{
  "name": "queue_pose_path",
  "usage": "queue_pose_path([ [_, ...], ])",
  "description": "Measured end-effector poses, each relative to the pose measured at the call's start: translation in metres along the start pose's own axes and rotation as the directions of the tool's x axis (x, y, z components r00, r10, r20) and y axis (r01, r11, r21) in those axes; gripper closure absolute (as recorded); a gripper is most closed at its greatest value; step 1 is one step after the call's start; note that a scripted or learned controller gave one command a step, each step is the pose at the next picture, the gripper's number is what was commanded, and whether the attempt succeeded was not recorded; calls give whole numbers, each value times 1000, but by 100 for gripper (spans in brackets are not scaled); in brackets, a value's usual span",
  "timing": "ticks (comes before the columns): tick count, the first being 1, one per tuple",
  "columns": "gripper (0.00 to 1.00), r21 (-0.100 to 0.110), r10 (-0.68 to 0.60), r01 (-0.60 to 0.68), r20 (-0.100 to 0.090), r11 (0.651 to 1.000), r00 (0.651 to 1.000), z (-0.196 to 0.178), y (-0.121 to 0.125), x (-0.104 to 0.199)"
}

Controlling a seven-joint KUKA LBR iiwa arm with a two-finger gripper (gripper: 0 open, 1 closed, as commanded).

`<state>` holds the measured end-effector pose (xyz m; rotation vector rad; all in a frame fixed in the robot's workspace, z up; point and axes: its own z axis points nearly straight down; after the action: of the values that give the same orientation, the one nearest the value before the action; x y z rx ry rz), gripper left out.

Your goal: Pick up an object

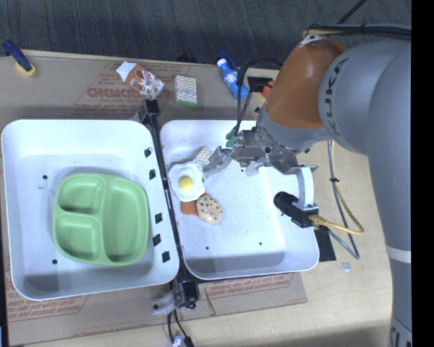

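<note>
Toys, by the look of them: a fried egg (pixel 187 182), a speckled cookie (pixel 209 209) and a flat orange piece (pixel 189 207) cluster by the left wall of the right bin (pixel 235 266). Taking the egg as the landmark, the cookie lies just below and to its right, the orange piece sits under the egg's lower edge and touches the cookie, and a pale patterned scrap (pixel 202 155) lies just above it. The gripper (pixel 218 160) hangs just above and right of the egg, close to that scrap; from here I cannot tell how it is set, nor whether it touches anything.

The egg looks light, stiff and smooth, probably moulded plastic, with a glossy white rim and a raised yellow yolk. I'd guess it is thin and slippery, so a pinch across the rim, or over the yolk's dome, seems the best hold. The cookie is a thicker tan disc with dark chips, likely easier to squeeze across its width.

Far left of the egg, a green divided plate (pixel 101 219) rests in the left bin (pixel 22 139).
</note>
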<state>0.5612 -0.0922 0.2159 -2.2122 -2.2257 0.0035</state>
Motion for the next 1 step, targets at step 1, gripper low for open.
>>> queue_pose_path([
  [1, 0, -4, 0, 0, 1, 1000, 1000, -98, -48, 27],
])
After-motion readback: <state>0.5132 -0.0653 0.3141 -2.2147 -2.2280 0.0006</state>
